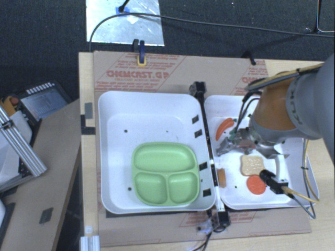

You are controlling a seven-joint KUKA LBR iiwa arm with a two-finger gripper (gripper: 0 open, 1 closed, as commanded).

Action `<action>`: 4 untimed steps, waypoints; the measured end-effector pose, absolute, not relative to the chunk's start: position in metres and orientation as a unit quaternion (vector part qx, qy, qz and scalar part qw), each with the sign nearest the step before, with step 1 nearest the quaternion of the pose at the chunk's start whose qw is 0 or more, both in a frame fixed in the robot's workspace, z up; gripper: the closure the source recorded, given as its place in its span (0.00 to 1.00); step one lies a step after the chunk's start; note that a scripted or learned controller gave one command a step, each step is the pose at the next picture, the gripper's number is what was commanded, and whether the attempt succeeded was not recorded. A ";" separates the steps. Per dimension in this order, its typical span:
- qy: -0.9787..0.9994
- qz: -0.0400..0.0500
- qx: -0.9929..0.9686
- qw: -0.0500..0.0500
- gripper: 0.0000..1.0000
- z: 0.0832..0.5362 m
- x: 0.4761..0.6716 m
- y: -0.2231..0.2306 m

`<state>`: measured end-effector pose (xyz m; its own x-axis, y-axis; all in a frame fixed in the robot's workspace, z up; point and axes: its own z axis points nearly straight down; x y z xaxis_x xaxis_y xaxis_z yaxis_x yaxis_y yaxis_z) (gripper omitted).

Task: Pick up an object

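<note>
Gripper (226,144) low in right bin (298,200), finger state unclear; cracker (252,164) just lower right of it, red slice (225,127) just above, long axis diagonal.

Looks like a robotics lab: 2 white bins (112,140) clamped on a cardboard-covered counter (172,69), loose cables (220,25), aluminium framing (21,145) at left.

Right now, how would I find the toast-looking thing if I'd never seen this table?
Look in the right bin, the one the grey arm reaches over. Near its front lies a pale tan square. It sits just behind a round red piece, and it is the only square, bread-coloured item there.
</note>
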<state>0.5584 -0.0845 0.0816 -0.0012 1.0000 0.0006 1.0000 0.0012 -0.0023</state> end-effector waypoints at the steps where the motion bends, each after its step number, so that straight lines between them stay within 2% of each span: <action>1: -0.707 -0.001 -0.707 -0.001 1.00 0.095 0.560 -0.085; 4: -0.709 -0.003 -0.706 -0.004 1.00 0.279 0.564 -0.078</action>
<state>0.5636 -0.0781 0.2790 -0.0044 1.0000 -0.0011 0.9999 0.0044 0.0090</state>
